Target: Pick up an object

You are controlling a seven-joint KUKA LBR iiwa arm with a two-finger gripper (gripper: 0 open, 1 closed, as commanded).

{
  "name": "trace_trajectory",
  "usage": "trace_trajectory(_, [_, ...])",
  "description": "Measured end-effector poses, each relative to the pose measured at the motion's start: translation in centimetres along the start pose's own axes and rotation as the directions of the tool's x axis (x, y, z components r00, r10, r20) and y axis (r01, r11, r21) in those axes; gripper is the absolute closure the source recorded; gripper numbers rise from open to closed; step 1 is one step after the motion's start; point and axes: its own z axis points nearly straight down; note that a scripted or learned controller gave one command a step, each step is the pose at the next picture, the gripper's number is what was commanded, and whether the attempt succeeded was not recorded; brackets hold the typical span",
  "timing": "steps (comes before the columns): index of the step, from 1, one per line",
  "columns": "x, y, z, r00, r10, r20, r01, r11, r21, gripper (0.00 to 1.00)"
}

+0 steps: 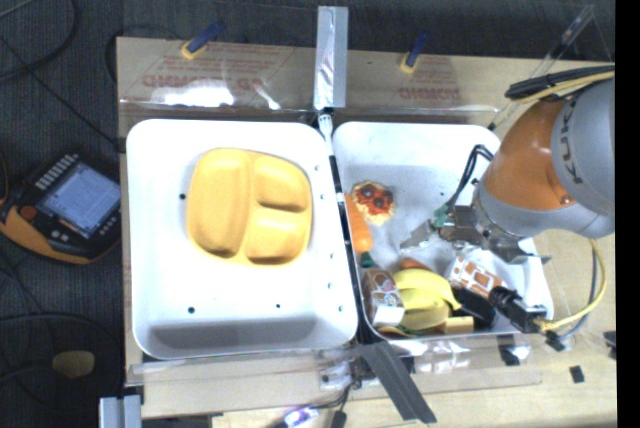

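My gripper (432, 228) hangs low over the middle of the right bin (420, 141), with the orange-banded wrist (530, 171) behind it to the right. Just below it lies a yellow banana-shaped toy (420, 290). A small round orange and brown piece (373, 200) rests up and to the left, apart from the gripper. An orange carrot-like piece (360, 232) lies along the bin's left wall. A brown and white item (380, 288) sits beside the banana. Nothing can be seen held in the gripper.
The left bin (160, 316) holds a yellow divided plate (248, 205). A red and white item (470, 276) lies under the wrist in the right bin. A handheld pendant (65, 206) lies on the floor to the left.
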Motion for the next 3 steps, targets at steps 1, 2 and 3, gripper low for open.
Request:
trace_trajectory(1, [2.3, 10.4, 1.2, 0.997, -0.073, 0.004, 0.072, 0.997, 0.002, 0.0])
trace_trajectory(2, [1.8, 10.0, -6.4, 0.992, -0.127, 0.0, 0.127, 0.992, 0.015, 0.0])
trace_trajectory(3, [6.1, 8.0, -11.5, 0.999, -0.052, 0.0, 0.052, 0.999, 0.016, 0.0])
